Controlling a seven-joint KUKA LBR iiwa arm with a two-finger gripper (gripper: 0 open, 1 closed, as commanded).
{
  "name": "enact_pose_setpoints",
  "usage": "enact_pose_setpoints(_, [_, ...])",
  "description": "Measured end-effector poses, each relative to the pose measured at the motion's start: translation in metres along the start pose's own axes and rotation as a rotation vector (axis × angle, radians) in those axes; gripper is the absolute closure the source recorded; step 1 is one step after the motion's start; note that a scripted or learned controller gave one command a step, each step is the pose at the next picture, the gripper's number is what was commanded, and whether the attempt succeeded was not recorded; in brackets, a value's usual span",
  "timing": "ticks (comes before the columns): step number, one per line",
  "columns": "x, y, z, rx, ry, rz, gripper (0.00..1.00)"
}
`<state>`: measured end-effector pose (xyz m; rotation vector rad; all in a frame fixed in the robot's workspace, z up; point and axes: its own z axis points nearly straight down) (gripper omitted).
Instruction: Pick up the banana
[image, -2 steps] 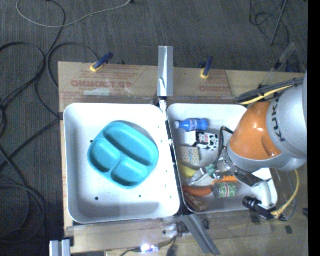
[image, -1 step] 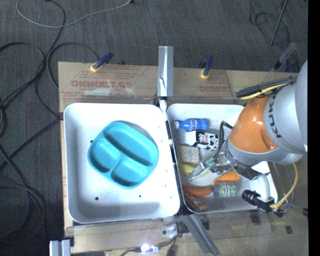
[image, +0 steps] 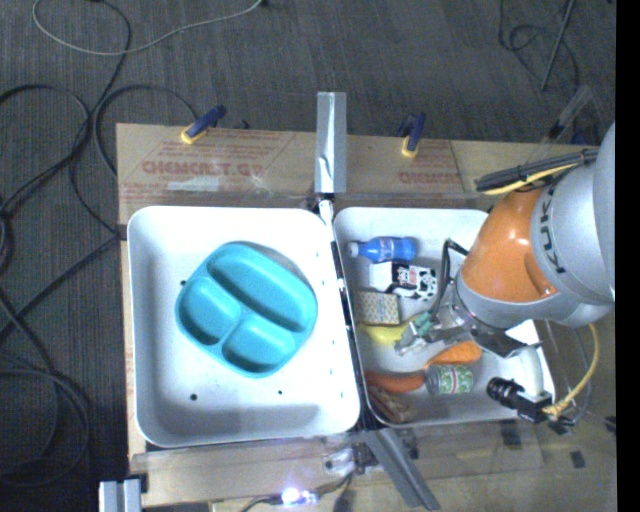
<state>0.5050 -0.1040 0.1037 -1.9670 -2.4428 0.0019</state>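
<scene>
Bench top is brown board carrying two white bins; the left bin (image: 150, 300) holds a blue divided tray (image: 247, 305), upside or not can't be told. Right bin (image: 350, 290) is the cluttered one: blue-and-white bottle (image: 384, 248) near the top, a small printed packet (image: 412, 280) below it, a patterned pouch (image: 377, 305), the banana (image: 382, 334) lying yellow in mid-bin just beside the divider wall, an orange carrot-like piece (image: 398, 381) and a green-label can (image: 451, 379) lower down.

Arm reaches in from the right; gripper (image: 418, 335) hangs low over the banana's right end, close to or touching it. Fingers (image: 409, 345) look slightly parted, nothing visibly between them, so no grasp confirmed.

Judgement: step in hand is closing in on the banana. To do it well, the arm should centre on the fruit's middle, which likely means shifting left, with the jaws set across the short width rather than along the curve. Descent should go fully to the bin floor before closing. Pouch touches the banana's upper edge and the orange piece sits near below, so a finger could snag either. Lift straight up.
</scene>
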Motion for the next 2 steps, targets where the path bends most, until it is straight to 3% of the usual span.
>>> enact_pose_setpoints(1, [-0.007,0.004,-0.017,-0.001,-0.005,-0.124,1.00])
enact_pose_setpoints(2, [-0.036,-0.026,-0.081,-0.002,-0.005,0.131,1.00])
